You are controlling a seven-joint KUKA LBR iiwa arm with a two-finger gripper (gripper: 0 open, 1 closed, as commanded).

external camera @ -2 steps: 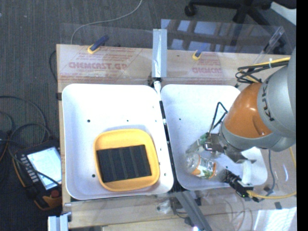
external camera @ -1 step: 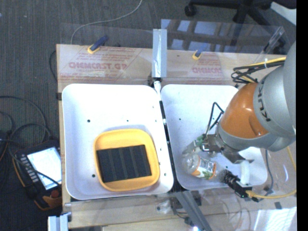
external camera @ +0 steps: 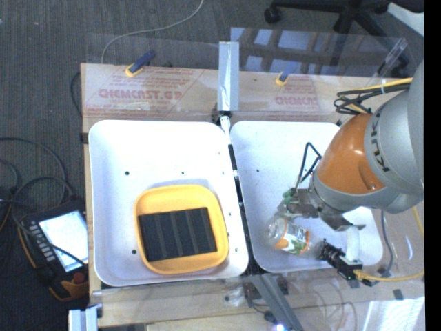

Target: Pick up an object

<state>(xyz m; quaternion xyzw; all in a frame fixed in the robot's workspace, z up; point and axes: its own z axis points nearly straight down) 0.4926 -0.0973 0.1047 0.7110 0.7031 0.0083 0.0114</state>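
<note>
A clear plastic bottle with an orange and green label (external camera: 289, 235) lies on its side near the front of the right bin (external camera: 269, 157). My gripper (external camera: 298, 205) hangs low right above the bottle's far end, under the grey and orange arm that comes in from the right. A yellow tray with a black ribbed insert (external camera: 180, 229) rests in the front half of the left bin (external camera: 124, 157).
A metal divider post (external camera: 228, 74) stands at the back between the two bins. A wooden board (external camera: 158, 92) runs behind them. The arm's bulk covers the right bin's right side. A tablet and cables (external camera: 55, 236) lie on the floor at left.
</note>
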